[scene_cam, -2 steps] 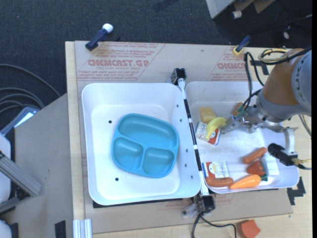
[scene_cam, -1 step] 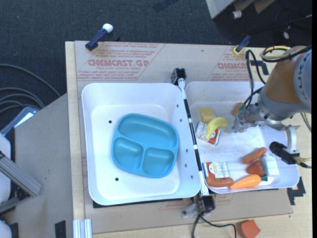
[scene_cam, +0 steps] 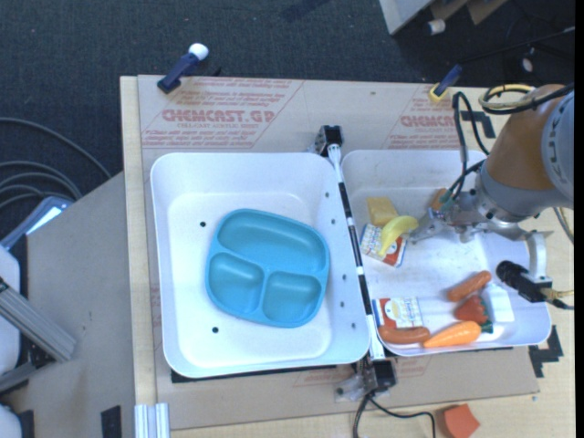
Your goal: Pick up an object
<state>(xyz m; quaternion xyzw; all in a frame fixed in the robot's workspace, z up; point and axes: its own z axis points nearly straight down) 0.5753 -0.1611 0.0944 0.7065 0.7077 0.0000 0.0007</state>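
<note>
Single fixed camera, high above bench, angled down, both bins (scene_cam: 173, 245) framed

My gripper (scene_cam: 427, 229) reaches into the right bin (scene_cam: 429, 164), its tip just beside the yellow banana (scene_cam: 394, 232). The banana lies over a small red-and-white carton (scene_cam: 380, 245), with a yellow block (scene_cam: 381, 210) just behind it. Toward the bin's near edge lie a sausage (scene_cam: 468, 286), a carrot (scene_cam: 452, 335) and another carton (scene_cam: 399, 315). Left of the bin, a blue divided plate (scene_cam: 266, 267) sits in the left bin (scene_cam: 173, 235).
</note>
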